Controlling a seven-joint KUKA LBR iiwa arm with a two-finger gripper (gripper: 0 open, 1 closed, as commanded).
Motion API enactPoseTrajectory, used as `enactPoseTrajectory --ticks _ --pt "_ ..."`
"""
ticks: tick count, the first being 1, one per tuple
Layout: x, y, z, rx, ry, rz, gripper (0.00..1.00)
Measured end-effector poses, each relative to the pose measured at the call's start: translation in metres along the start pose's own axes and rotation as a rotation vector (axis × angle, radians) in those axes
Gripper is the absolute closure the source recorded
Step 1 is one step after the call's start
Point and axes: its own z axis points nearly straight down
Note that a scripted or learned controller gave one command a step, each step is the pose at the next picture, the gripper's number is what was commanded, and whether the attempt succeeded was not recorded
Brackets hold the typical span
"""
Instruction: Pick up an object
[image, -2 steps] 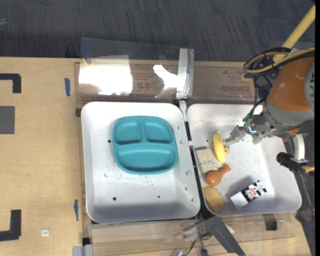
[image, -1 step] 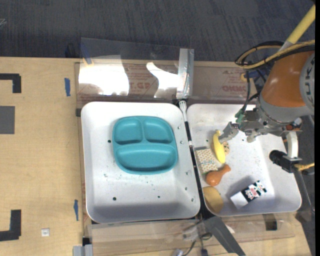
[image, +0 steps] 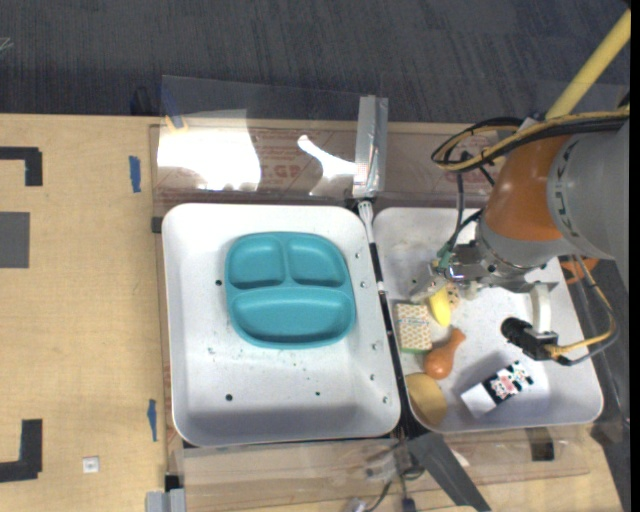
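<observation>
My gripper (image: 452, 278) hangs low over the left part of the right bin (image: 570, 400), under the grey arm with its orange band. A small yellow object (image: 440, 306) lies directly below and touching the gripper's tip. Whether it is gripped is not visible. Beside it a tan waffle-patterned piece (image: 413, 326) rests against the bin's left wall. An orange drumstick-shaped toy (image: 445, 352) lies just in front of the yellow object. A round tan object (image: 427, 396) sits in the front left corner. A white box with black and red print (image: 500, 387) lies toward the front.
The left bin (image: 190, 390) holds a teal divided plate (image: 290, 288) at its centre. A metal divider post (image: 369, 150) stands behind the seam between the bins. Bare brown bench (image: 75, 300) stretches to the left.
</observation>
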Motion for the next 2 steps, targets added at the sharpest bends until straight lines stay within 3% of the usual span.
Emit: enactPoseTrajectory --ticks 1,2 --pt "-0.001 0.002 -0.013 -0.005 -0.001 0.002 1.0" --pt "0.067 0.009 -0.115 -0.008 0.003 0.089 1.0"
